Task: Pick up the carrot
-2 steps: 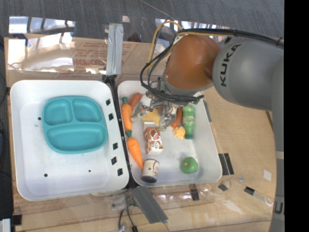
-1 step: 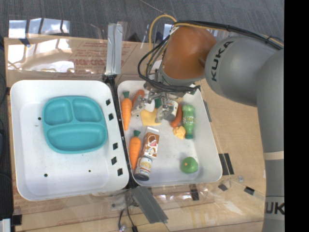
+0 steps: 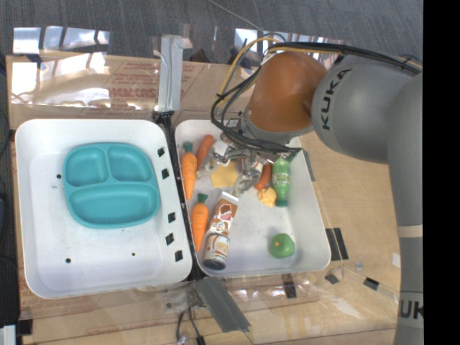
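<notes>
Camera view – KUKA arm, hand grip unclear, over carrot

The two white bins looked like smooth, faintly glossy plastic, and the teal divided plate in the left one a matt plastic. The carrots had a dull orange skin. The arm's orange band shone glossy beside matt grey casing.
</notes>
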### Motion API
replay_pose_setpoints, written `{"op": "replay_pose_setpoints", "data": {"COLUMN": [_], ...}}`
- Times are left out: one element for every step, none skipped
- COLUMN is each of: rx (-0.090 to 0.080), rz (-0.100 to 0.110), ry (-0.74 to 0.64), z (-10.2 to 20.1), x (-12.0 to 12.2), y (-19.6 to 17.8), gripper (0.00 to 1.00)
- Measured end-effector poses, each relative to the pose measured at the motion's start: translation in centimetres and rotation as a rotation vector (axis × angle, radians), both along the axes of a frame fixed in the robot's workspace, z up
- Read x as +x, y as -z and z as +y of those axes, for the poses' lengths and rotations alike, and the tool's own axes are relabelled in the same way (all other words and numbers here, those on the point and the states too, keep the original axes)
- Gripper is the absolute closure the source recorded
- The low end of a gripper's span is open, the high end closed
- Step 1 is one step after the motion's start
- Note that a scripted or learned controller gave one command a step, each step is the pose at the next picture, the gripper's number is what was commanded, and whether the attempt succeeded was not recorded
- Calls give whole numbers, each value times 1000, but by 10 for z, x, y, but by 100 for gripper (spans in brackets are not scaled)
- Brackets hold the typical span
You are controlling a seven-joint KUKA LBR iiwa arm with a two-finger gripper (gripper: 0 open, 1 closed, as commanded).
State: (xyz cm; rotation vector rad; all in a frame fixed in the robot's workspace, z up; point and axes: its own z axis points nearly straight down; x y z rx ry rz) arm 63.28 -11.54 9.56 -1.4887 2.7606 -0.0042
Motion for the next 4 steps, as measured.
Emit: {"op": "replay_pose_setpoints", "data": {"rx": [-5, -2, 3, -1], "rz": [-6, 3, 8, 3], "ry": [-559, -873, -1034, -1336], "z": [-6, -31, 18, 24], "x": [-5, -35, -23, -14], "y": [-1, -41, -7, 4], "gripper": [0, 0, 0, 0]}}
